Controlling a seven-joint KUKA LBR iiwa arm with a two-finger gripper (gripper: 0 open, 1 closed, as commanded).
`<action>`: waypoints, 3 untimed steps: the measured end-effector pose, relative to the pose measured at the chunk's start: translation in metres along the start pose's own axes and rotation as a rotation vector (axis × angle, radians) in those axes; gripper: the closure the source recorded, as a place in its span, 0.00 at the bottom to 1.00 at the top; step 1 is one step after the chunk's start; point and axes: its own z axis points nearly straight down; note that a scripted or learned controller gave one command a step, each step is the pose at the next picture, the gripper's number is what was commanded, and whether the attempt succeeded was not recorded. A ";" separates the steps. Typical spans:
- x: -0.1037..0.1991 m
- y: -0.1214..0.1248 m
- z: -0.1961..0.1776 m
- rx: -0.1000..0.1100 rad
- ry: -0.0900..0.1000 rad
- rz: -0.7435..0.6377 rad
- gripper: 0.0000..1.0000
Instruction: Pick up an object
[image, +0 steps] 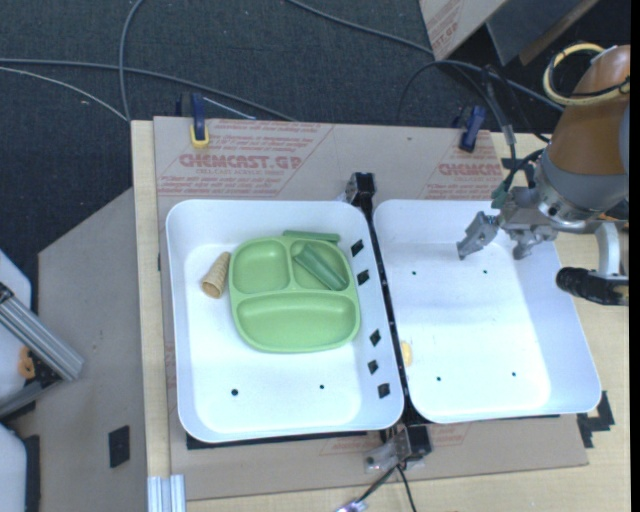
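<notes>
Faintly, red "CHEMCAST GP" on board (240, 160), gripper (497, 240) spread open, holding nothing, seemingly

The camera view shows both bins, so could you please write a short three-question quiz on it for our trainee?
1. True or false: the green divided plate lies in the left bin.
2. What lies just left of the plate? A) ice cream cone B) blue clamp C) black cable
3. Over which bin does the tool hang?

Key
1. True.
2. A: the ice cream cone lies against the plate's left rim.
3. The right bin, near its far edge, with nothing between the open fingers.
</notes>
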 end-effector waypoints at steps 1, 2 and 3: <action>0.000 0.003 -0.007 -0.013 -0.002 -0.003 0.00; 0.005 0.012 0.047 -0.008 -0.001 -0.005 0.00; 0.005 0.007 0.091 -0.007 -0.001 -0.002 0.00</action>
